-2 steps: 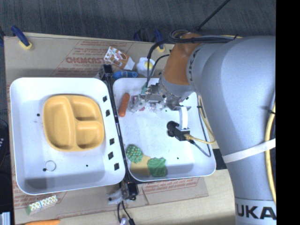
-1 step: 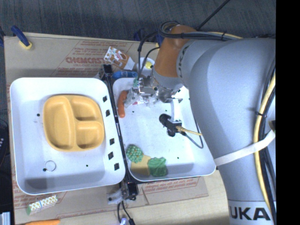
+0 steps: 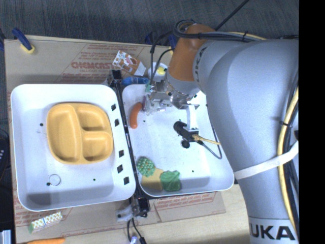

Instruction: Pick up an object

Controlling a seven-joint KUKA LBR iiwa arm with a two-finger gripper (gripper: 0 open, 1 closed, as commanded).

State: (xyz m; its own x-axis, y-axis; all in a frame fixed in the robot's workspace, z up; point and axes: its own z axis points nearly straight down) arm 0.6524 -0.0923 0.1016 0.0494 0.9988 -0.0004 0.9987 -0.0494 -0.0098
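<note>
Tool (image 3: pixel 155 99) of the grey arm (image 3: pixel 244 100) hangs over the far part of the right bin (image 3: pixel 203 179), close beside an orange sausage (image 3: pixel 134 115); whether it is spread or pressed together I cannot tell. Green toys (image 3: pixel 158 176) lie at the near wall, and a yellow tray (image 3: pixel 79 132) fills the left bin (image 3: pixel 23 151).

Dark grey carpet-like floor (image 3: pixel 76 6) up top; brown printed cardboard sheet (image 3: pixel 86 60) covers bench under w/ blue clamp (image 3: pixel 23 39) at corner.

Orange sausage-like toy (image 3: pixel 134 115) lying lengthwise by right bin's left wall, upper corner
</note>
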